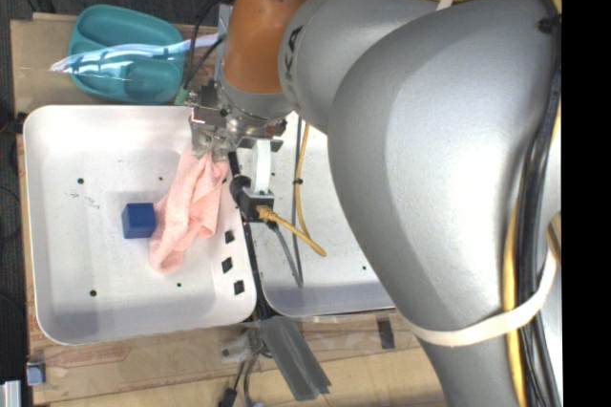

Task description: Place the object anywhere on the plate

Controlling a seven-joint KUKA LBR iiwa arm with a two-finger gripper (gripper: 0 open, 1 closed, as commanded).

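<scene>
A pink cloth [189, 209] hangs in the left bin [67, 300], near its right wall. Its top end is bunched up between the fingers of my gripper [212, 147], which is shut on it. The cloth's lower end trails down to the bin floor. Just to its left, a small blue cube [138, 220] rests on the floor, close to the cloth but apart from the gripper. The big grey arm with its orange band covers most of the right bin [325, 295].
A teal bowl-like container [124, 52] with a clear plastic wrapper lies on the bench behind the left bin. Cables and a yellow hose [296, 233] dangle from the wrist over the wall between the bins. The left half of the left bin is bare white floor.
</scene>
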